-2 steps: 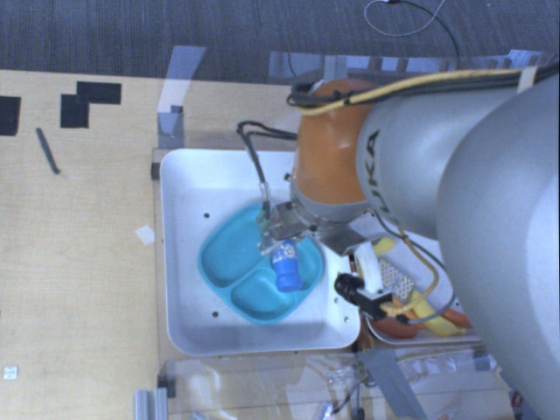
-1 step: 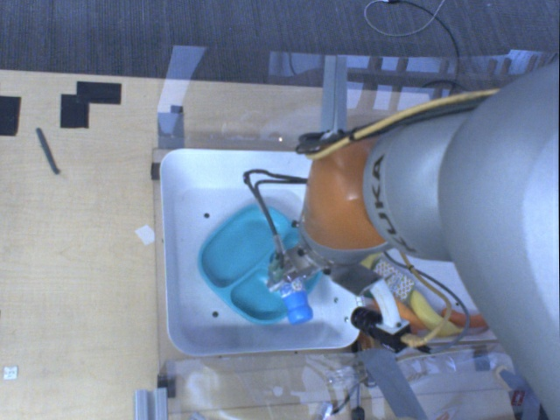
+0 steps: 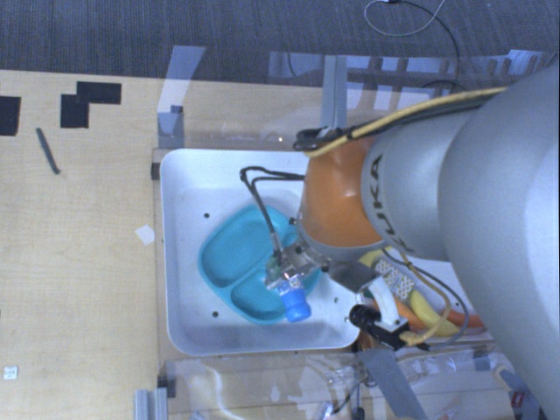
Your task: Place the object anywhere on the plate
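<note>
the gripper [image 3: 287, 278] hangs over the lower right part of the blue plate [image 3: 229, 250], which lies in the left white bin [image 3: 179, 234]. a small blue object [image 3: 297, 305], apparently a cup or cap, sits directly below the gripper tip in this view, at the plate's lower right rim. whether it rests on the plate, overhangs the rim, or is carried above it cannot be determined from this angle. the state of the grasp cannot be told: the tip is small, partly masked by the wrist, and no clear gap or contact is visible. the governing relation is the object's position against the plate rim: the plate's open compartments lie to the left and upward of the object in the view. judged from this, any release is safer after a short shift toward the plate centre, since the rim may tip the object into the bin.
</note>
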